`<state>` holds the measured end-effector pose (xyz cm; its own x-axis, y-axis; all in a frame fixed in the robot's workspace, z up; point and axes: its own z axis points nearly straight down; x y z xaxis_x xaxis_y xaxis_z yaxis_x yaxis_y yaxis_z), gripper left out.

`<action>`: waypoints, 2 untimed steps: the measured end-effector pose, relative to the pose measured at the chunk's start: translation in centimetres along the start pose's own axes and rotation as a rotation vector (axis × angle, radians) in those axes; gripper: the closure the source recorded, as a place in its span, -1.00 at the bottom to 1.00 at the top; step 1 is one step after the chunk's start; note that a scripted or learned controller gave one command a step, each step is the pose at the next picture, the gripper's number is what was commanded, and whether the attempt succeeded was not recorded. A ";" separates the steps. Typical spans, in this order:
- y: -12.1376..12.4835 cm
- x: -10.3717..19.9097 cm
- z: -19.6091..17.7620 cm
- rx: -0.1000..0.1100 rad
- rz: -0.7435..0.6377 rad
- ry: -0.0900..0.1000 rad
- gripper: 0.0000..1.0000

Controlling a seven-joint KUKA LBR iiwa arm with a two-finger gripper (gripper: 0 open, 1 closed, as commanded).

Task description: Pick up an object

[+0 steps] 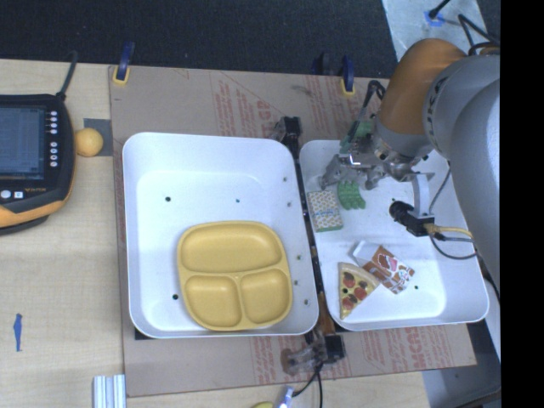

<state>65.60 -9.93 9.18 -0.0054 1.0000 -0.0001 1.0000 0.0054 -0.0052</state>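
Note:
My gripper (pixel 348 175) hangs over the back left part of the right bin (pixel 459 308), open, with nothing between its fingers. Just in front of it lies a small green toy (pixel 351 196), close to the fingertips but apart from them. To the left of the green toy, a pale patterned block (pixel 325 210) lies against the bin's left wall. A toy pizza slice (pixel 354 288) and a red-and-white packet (pixel 387 268) lie near the bin's front.
The left bin (pixel 170 172) holds a yellow divided plate (pixel 235 273) in its front half. A teach pendant (pixel 30 160) and a small orange ball (pixel 88 141) sit on the bench at the left. Clamps stand between the bins.

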 end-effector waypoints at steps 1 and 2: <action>0.0 -1.1 0.0 -0.004 0.003 0.000 -1.00; 0.0 -0.2 0.0 -0.001 0.001 0.000 -1.00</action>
<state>65.61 -10.17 9.19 -0.0043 1.0000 0.0003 1.0000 0.0043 -0.0043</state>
